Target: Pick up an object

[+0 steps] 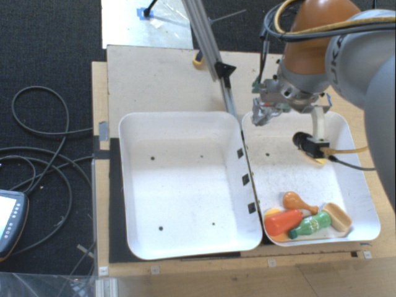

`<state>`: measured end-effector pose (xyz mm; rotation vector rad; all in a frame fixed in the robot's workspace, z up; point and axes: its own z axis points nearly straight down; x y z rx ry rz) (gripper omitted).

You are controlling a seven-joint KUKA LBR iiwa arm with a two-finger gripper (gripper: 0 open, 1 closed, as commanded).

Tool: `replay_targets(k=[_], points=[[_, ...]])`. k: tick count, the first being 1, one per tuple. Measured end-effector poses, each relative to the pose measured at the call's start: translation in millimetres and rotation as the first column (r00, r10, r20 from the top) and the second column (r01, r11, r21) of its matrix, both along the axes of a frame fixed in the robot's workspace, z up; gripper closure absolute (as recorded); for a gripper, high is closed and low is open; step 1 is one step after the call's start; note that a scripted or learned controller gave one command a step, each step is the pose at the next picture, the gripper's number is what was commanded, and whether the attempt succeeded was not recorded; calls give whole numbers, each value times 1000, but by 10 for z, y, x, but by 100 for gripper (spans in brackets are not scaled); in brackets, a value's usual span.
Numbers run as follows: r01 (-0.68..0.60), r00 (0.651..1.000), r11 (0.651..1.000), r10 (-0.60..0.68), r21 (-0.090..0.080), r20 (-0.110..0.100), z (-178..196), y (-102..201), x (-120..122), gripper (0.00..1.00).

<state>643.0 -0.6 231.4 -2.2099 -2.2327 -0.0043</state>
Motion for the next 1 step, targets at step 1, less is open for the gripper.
replay_targets(k=[1], points=[[0,1000,1000,0,0,-1,-94,503,24,100]])
